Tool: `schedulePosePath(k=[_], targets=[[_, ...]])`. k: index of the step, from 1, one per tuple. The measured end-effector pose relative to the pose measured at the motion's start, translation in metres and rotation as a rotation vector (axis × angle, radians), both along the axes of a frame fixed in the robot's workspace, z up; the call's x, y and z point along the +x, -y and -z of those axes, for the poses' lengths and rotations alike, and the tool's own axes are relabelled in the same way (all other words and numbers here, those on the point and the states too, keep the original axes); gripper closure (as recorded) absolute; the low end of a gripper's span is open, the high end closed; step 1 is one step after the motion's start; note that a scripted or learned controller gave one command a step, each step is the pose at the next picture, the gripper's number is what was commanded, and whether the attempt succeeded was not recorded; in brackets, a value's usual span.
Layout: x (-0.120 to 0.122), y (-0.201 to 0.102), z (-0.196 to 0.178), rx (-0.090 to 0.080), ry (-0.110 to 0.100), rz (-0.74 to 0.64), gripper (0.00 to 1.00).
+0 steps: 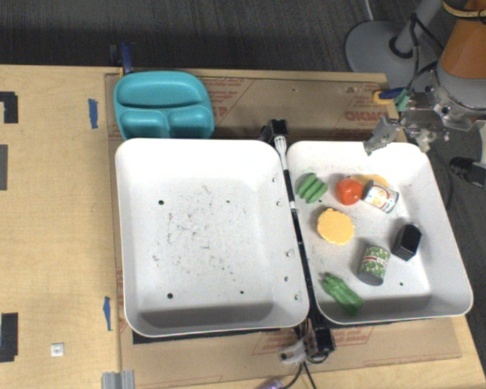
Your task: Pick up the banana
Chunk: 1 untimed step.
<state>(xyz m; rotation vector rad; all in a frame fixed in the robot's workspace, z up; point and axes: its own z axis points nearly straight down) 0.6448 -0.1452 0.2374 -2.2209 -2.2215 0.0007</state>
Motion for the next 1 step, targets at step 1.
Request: schedulePosePath(k=[1], targets=[[-0.0311, -0.0281, 0.1349, -0.001, 0.001, 0.155, 0.00]])
